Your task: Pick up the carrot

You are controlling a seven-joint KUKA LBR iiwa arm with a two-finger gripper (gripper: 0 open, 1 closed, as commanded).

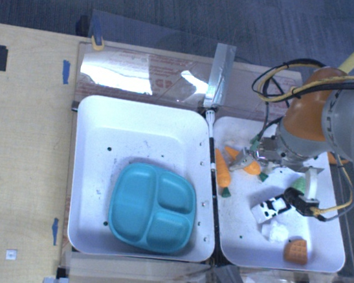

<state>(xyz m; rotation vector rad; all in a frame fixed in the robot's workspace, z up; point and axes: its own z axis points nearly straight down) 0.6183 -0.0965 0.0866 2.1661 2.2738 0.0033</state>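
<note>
Two white bins are seen side by side on the bench. The left bin (94,126) bears a teal tray (152,207) with three compartments, set toward its near right corner.

The right bin (332,248) holds several small things. The carrot (222,172) is found against the bin's left wall, lying lengthwise along it, orange with a green tip at its near end. A smaller orange piece (231,152) is noted just above the carrot, and another orange bit (251,168) just right of it, close under the gripper. A small green piece (263,176) lies beside that bit. A black-and-white toy (271,208) is seen near the bin's middle, with a white lump (277,233) just below it. A brown block (296,250) rests near the bin's near right corner. A green-and-white item (304,183) is partly hidden by cable at the right.

The arm (311,114) is seen entering from the right, its orange band above the wrist, with black and yellow cables looped around it. The gripper (254,154) is lowered over the upper left part of the right bin, near the carrot but to its right and apart from it. Whether the gripper is apart or together cannot be told; the metal parts are too cluttered. Nothing is seen clamped in it.
</note>
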